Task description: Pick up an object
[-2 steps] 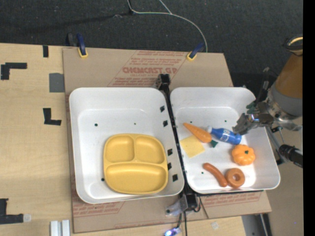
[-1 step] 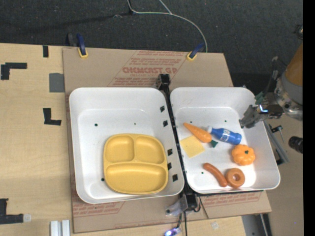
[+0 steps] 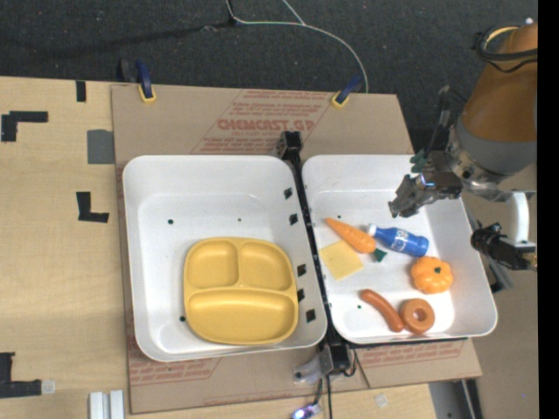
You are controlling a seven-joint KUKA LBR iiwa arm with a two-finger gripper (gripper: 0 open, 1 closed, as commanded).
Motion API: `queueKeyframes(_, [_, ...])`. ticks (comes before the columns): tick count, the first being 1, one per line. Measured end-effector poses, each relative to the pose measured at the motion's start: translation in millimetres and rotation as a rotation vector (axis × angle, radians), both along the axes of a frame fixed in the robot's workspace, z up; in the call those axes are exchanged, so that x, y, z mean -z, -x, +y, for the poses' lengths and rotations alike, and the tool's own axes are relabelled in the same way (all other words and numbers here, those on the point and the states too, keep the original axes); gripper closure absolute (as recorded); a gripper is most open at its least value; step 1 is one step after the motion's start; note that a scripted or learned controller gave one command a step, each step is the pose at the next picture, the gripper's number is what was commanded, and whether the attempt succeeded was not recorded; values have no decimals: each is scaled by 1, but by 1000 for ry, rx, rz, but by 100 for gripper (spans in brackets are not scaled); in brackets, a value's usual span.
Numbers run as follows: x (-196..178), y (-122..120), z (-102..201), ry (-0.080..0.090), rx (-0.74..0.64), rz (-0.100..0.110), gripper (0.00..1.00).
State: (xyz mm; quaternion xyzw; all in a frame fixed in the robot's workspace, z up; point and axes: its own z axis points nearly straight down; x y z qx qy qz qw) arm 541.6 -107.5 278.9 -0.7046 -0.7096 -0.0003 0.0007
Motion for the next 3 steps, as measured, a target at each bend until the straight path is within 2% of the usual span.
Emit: queueKeyframes(3, [48,-36,171,1,1,2,100])
